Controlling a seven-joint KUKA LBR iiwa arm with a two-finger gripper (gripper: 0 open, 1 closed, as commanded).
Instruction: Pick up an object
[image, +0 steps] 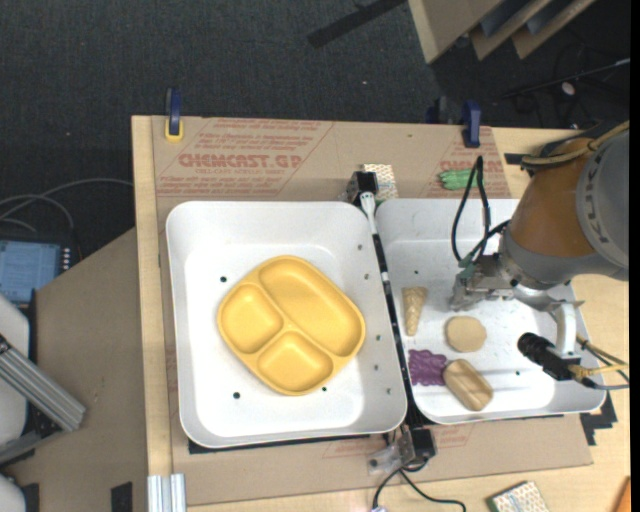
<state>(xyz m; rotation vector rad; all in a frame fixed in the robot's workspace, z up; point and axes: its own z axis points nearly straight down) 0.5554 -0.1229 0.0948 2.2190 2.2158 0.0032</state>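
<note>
The arm (560, 215) reached in from the right over the right bin (440, 225), and its hand (478, 288) sat low near that bin's middle, just above and to the right of a round tan cookie-like disc (465, 333). Whether the hand was open or closed could not be told; dark cables and the wrist's bulk covered it. Four small things lay in the right bin: the disc, a pale cone-shaped piece (412, 309) near the left wall, a purple bunch (427, 368) like toy grapes by the front-left corner, and a tan bread-like roll (468, 385) just beside it. The left bin (190, 300) held a yellow divided plate (289, 323), well apart from the hand. The disc seemed the likeliest target, being nearest. To take it well, the hand would probably need to shift slightly toward the front of the bin, centre over the disc, and come straight down with its grip spanning the disc's width, since a flat round thing can slip out if caught off-centre. The roll and grapes lay close together, so a try there risked nudging one while reaching for the other. A black part (548, 357) near the bin's right edge was hard to identify. The arm's upper links ran out of view at the right, and the green thing (458, 179) on the tabletop (250, 160) behind the bins was too small to name.
</note>
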